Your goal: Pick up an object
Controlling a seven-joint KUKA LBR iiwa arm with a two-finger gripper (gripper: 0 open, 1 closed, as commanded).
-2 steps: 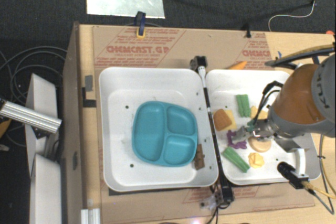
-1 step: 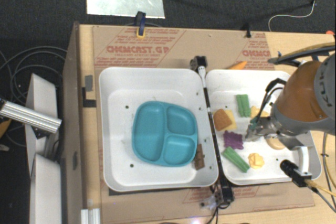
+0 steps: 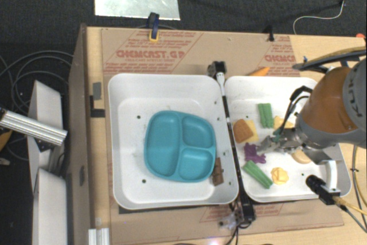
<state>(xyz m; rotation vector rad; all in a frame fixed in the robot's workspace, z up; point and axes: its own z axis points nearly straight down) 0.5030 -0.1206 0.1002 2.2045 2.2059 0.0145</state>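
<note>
The pincer [image 3: 269, 142] is low in the right bin [image 3: 321, 195], its grip indiscernible. A purple toy [image 3: 252, 152] lies just beside it. Nothing lifted yet.

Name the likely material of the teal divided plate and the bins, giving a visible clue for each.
Teal divided plate: probably moulded plastic, uniform colour, soft sheen, rounded compartments. Left bin and right bin: apparently white plastic, smooth with rounded corners, though painted metal cannot be excluded.
</note>
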